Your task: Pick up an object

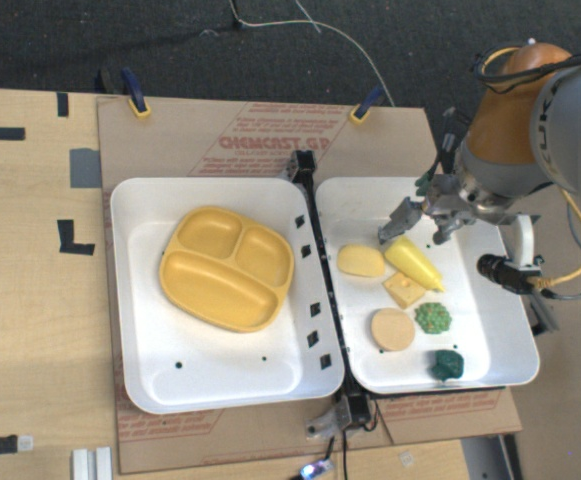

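Camera view: fixed overhead look, at a slant, on two white bins set side by side on the table.

Left bin (135,268): holds one yellow divided plate (227,266), lying flat near the middle.

Right bin (500,348): holds the small pieces: a pale yellow oval (360,261), a yellow corn cob (414,265), a tan cube (404,289), a round beige disc (393,330), a green broccoli floret (433,317) and a dark green piece (448,365).

Arm: enters from the right, its orange band above the wrist.

Tool (417,224): poised over the upper part of the right bin, fingers spread, nothing between them; the nearer finger tip (396,227) lies just above the corn cob's upper end.

Likely target: the corn cob, judged from its nearness to the tool.

Step in hand: descent and closure on one piece.

Good practice: the fingers should straddle the cob across its short axis, near mid-length, and go down fully before closing.

Risk: the cube touches the cob and the oval lies just beside it; a finger landing on either may push the cob aside.
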Controlling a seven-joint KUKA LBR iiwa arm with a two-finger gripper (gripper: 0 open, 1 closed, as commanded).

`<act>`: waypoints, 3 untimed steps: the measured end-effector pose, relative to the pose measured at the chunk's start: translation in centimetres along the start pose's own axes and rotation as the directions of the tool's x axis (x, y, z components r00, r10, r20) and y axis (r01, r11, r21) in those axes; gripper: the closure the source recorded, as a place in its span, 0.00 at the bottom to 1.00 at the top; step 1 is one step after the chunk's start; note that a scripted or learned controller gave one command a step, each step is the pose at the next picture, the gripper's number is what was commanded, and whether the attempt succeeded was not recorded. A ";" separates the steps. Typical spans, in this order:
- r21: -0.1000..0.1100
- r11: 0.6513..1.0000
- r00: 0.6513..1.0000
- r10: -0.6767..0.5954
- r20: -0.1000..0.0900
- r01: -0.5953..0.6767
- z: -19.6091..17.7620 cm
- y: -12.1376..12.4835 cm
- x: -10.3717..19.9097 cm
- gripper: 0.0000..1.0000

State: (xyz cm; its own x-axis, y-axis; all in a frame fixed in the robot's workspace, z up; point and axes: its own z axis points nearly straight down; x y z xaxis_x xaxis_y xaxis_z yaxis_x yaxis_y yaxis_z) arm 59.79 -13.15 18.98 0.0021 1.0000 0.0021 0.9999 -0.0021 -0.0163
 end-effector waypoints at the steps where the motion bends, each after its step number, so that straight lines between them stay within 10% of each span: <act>1: -0.014 1.000 1.000 -0.004 0.002 0.004 -0.9 0.3 0.0 0.00; 3: -0.015 1.000 1.000 -0.002 0.002 0.002 10.3 1.2 -0.1 0.00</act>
State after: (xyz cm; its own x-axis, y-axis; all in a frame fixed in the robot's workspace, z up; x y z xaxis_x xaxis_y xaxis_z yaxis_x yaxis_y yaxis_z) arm 60.83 -13.21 8.68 0.0000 1.0000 -0.0003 1.0000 0.0000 -0.0013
